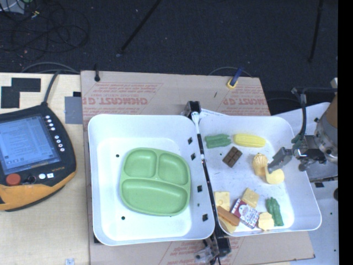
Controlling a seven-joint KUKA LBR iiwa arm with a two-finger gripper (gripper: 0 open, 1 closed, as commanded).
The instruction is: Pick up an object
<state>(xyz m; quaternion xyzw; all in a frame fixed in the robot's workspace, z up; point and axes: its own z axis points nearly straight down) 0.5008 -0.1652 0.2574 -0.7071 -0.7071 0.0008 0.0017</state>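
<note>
Objects to pick all sit in the right bin (300, 148), so sweeping left to right: the left bin (105, 148) just holds a green divided plate (155, 181), nothing grabbable there really. Cross the divider and you get a green pickle-looking piece (218, 141) at about 11 o'clock in the right bin, a corn cob (249, 141) next to it at 12, and a brown chocolate bar (232, 157) just below those. Down around 6 o'clock there's a cluster: cheese wedges (222, 199), a red-and-white packet (244, 213), a green veggie (274, 211). The bit that matters though is the yellow lumpy toy (260, 164) and the pale yellow chunk (275, 176) near the bin's middle, touching each other. The gripper (284, 158) comes in from 3 o'clock, and its dark tip looks like it's right over the chunk, which sits at roughly 7 o'clock from it, basically just beside or under it. Can't tell if the hand is wide or narrow, too dark and blurry at this angle, and I don't see anything clearly held. My guess is the chunk is the target, and the move is a short drop toward 7 o'clock.
</note>
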